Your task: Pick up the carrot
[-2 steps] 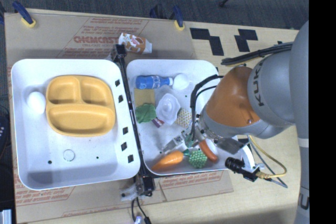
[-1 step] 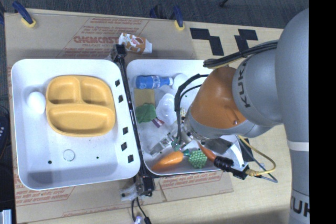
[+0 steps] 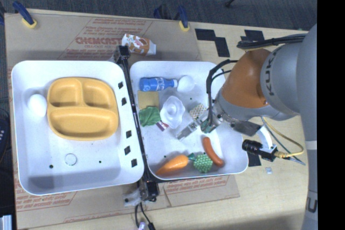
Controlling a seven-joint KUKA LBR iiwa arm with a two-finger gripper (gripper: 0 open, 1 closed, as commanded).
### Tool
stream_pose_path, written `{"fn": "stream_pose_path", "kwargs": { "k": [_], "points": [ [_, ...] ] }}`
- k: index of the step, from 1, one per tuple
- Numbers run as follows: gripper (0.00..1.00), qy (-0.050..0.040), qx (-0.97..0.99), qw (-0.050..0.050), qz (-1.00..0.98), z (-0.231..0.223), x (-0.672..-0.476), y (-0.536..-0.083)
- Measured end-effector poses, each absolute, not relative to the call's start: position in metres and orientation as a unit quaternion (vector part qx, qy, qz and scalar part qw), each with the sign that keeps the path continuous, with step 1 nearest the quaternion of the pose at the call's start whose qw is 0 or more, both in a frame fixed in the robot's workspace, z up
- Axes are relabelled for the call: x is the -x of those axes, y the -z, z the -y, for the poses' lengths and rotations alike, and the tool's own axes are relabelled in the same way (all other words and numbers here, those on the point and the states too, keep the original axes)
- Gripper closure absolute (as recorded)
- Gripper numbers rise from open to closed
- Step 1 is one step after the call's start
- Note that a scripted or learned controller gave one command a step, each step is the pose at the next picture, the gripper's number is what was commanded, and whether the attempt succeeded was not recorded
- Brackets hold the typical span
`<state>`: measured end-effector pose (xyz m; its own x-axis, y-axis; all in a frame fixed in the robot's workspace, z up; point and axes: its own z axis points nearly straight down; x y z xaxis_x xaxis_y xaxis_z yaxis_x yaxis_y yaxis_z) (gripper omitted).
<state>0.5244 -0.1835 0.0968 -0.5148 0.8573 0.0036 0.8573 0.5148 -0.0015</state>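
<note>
The carrot (image 3: 173, 165) is orange with a green knobbly top (image 3: 202, 162). It lies on its side along the front wall of the right bin (image 3: 237, 165). My gripper (image 3: 190, 128) hangs over the middle of that bin, above and slightly right of the carrot, a clear gap away from it. Nothing shows in its grip. The grey arm with its orange band (image 3: 245, 86) reaches in from the right.
A red sausage (image 3: 213, 151) lies just right of the carrot's top. Near the gripper are a clear cup (image 3: 172, 109), a green leaf (image 3: 150, 116), a yellow slab (image 3: 148, 99), a blue bottle (image 3: 157, 84) and a white ball (image 3: 186, 83). The left bin (image 3: 32, 169) holds a yellow divided plate (image 3: 82, 107) and a white egg (image 3: 36, 105).
</note>
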Motion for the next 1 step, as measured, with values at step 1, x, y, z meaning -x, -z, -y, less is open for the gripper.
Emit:
{"fn": "stream_pose_path", "kwargs": {
  "k": [1],
  "points": [
    [1.00,-0.0002,0.491,0.002,0.871,0.1837,-0.5247,-0.1069]
  ]
}}
